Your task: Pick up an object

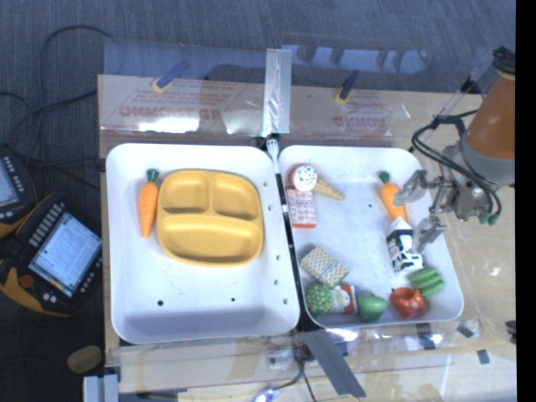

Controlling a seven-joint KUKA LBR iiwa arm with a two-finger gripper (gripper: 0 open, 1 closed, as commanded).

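Small black-and-white carton (404,252) stands near right wall of right bin (368,153), likeliest target. Gripper (425,212) hovers just above it, fingers (432,231) spread, nothing between them. Small carrot (390,198) just behind carton; green pepper (428,280) and red tomato (408,301) close in front, so crowded approach. Left bin (126,224) holds yellow tray (209,216) and bigger carrot (148,208), well apart. Judgement: pre-grasp, descent next.
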